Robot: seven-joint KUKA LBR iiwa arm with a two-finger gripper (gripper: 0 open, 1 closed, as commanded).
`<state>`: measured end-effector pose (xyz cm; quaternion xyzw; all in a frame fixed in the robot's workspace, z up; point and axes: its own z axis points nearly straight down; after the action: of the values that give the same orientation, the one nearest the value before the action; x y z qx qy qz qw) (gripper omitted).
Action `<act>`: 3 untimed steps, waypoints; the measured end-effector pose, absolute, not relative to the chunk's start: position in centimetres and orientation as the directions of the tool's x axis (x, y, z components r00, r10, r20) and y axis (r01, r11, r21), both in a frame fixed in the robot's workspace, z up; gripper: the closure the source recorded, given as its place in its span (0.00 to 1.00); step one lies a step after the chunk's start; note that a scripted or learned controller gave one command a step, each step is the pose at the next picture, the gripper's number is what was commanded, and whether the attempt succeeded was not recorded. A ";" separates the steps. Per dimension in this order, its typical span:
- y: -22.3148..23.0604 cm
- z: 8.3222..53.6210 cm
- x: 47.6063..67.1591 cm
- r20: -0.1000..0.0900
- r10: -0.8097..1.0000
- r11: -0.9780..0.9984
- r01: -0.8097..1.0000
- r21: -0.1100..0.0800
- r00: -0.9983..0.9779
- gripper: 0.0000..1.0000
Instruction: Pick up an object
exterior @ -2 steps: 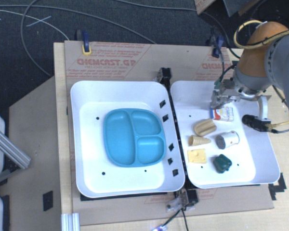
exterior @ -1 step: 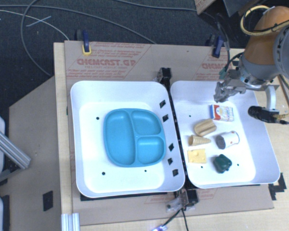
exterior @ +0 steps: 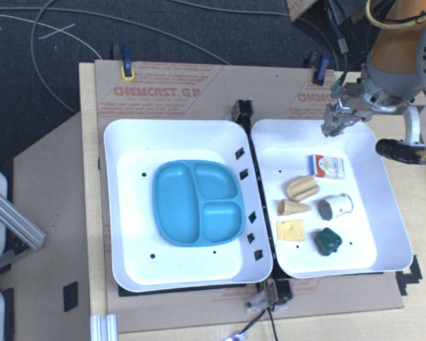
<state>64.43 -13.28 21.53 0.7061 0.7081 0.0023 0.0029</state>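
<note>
Dark carpet with loose grey cables surrounds a pale wooden bench point(exterior: 92, 190), on which two shallow white bins sit side by side. No particular object is singled out for picking, and all the loose pieces lie in the right bin point(exterior: 383, 212), none of them between the fingers. A small red, white and blue carton point(exterior: 326, 165) lies farthest from the viewer, just below and left of the gripper. Nearer, a tan bread roll point(exterior: 302, 187) sits beside a tan cone-shaped piece point(exterior: 293, 207), the two almost touching. Right of the cone lies a small white cylinder with a grey end point(exterior: 336, 206). At the near end, a yellow cheese-like square point(exterior: 291, 230) lies left of a dark green lump point(exterior: 328, 241), the two apart. The gripper point(exterior: 335, 126) hangs over the far edge of the right bin, above the carton and clear of every object; whether its jaws stand wide or narrow cannot be told from this angle. Behind it the grey arm with its orange band point(exterior: 405, 20) reaches in from the far right corner. The left bin point(exterior: 121, 190) holds a light blue divided plate point(exterior: 197, 202) with three compartments, lying flat near its middle. Black clips run along the seam between the bins, and blue clamps point(exterior: 128, 61) pin a printed cardboard sheet at the far edge of the bench.
</note>
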 end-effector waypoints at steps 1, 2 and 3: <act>-13.3 25.5 64.6 -0.001 1.000 0.002 1.000 0.007 -0.002 1.00; -8.8 25.7 64.2 0.003 1.000 0.005 1.000 -0.001 -0.005 1.00; -3.1 24.2 63.3 0.002 1.000 0.005 1.000 -0.004 -0.005 1.00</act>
<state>63.31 -3.07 24.25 0.7053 0.7089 -0.0005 -0.0021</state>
